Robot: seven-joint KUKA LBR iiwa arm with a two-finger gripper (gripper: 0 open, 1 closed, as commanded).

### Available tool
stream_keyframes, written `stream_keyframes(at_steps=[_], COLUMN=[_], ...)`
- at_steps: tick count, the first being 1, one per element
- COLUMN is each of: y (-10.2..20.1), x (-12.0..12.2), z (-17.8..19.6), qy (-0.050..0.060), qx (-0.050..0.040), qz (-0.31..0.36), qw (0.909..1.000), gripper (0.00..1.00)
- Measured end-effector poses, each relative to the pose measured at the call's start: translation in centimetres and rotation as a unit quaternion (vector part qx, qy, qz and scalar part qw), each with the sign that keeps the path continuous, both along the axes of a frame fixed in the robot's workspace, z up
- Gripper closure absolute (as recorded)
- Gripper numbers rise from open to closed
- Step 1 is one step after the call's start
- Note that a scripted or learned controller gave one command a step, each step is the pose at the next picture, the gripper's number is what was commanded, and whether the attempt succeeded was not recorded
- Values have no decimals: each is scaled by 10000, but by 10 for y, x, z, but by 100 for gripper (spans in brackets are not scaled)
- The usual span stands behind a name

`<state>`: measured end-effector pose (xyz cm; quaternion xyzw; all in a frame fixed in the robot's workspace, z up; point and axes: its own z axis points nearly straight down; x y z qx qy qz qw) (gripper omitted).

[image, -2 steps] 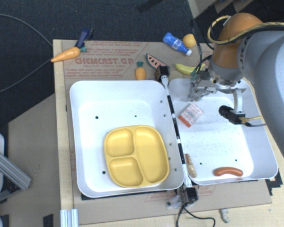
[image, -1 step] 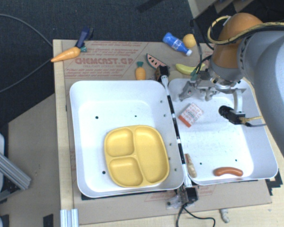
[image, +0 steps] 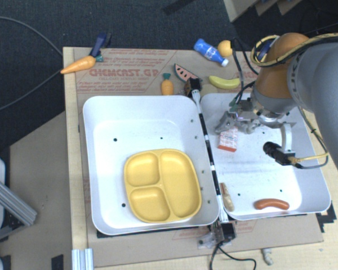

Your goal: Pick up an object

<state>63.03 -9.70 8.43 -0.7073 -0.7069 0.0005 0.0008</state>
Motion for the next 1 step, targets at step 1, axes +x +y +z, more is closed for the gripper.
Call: stream_keyframes(at_steps=[1], y=[0], x=[1], z=[10], qy=[-11], qx=[-1], qz=[1], qw=[10000], gripper=[100])
